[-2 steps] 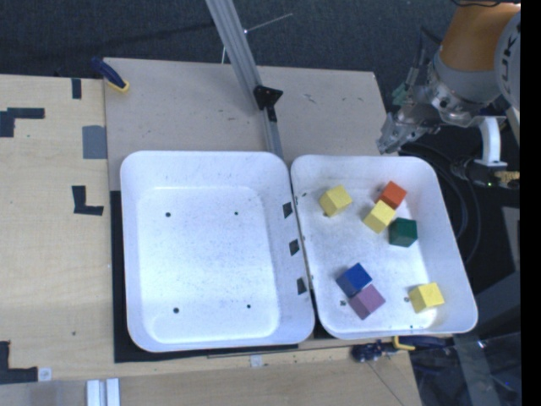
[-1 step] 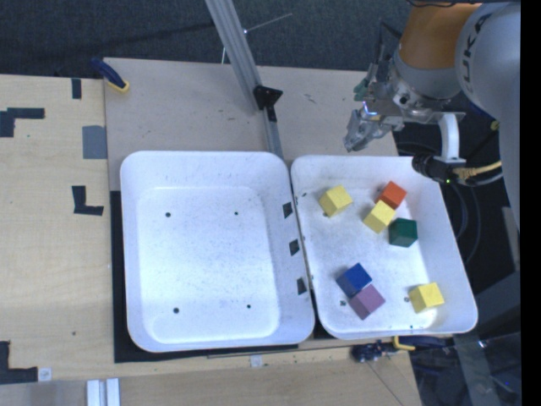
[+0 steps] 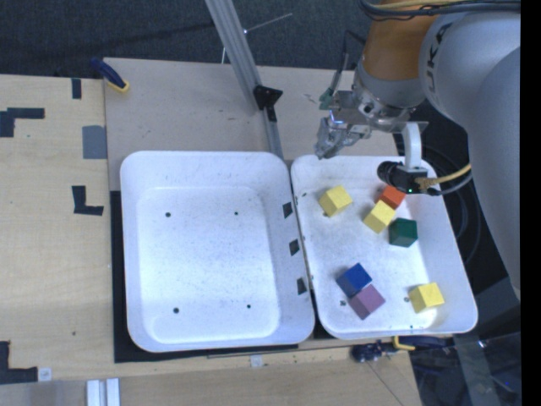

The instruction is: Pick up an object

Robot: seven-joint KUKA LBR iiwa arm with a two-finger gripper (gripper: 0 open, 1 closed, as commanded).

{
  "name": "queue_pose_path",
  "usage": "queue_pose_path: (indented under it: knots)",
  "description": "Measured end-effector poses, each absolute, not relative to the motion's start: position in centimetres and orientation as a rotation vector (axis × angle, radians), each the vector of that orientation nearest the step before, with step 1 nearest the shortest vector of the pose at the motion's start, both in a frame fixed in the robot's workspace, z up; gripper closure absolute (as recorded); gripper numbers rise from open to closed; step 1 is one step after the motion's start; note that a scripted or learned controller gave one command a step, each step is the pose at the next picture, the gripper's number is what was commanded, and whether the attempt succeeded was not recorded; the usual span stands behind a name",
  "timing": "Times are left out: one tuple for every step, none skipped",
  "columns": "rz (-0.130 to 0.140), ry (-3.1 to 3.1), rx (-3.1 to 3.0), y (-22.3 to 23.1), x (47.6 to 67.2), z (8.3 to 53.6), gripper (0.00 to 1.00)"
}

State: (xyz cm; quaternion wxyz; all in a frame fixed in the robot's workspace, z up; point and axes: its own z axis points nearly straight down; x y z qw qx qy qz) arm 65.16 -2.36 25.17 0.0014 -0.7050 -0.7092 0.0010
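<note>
Right bin (image 3: 448, 269) holds yellow cube (image 3: 335, 200) just below pincer (image 3: 328, 149), grip state unclear.

Part of a dark letter, apparently a "K" or "U", shows on the grey arm (image 3: 473, 57) just below its orange band (image 3: 406, 15); the rest is cut off, and no other readable text, label or number appears.

Glossy white plastic bins (image 3: 292, 311)
</note>
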Motion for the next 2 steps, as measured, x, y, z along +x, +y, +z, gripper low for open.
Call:
queue_pose_path:
  knots:
    - [0.003,-2.226,-2.212,2.8,64.1,23.7,1.00]
    - [0.004,-2.226,-2.211,8.3,64.1,22.3,1.00]
